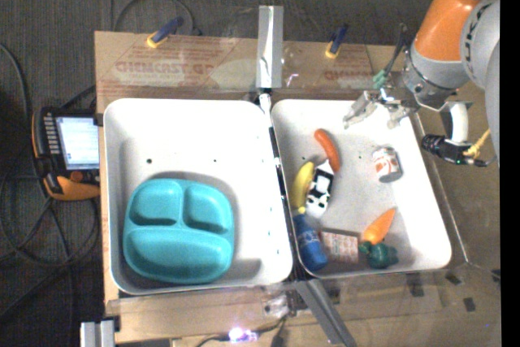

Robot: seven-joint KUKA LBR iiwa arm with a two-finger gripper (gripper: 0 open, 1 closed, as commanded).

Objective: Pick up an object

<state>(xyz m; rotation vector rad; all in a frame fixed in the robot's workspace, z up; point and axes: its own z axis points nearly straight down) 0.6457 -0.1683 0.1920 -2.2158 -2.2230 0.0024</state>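
Observation:
My gripper (372, 111) hangs over the far right part of the right bin (435, 199), its two fingers spread apart with nothing between them. Below it in the bin lie an orange-red sausage-shaped toy (327, 148), a small red and white can (387, 163), a yellow banana (302, 183), a black and white toy (320, 189), a blue bottle (309, 246), a brown box (340, 244) and a carrot with a green top (378, 232). The can lies closest to the gripper, a little to its lower right.
The left bin (162, 126) holds a teal divided tray (179, 229). A tablet in an orange case (69, 146) sits left of the bins. Clamps (163, 32) hold a cardboard sheet behind them. A vertical metal post (269, 45) rises between the bins at the back.

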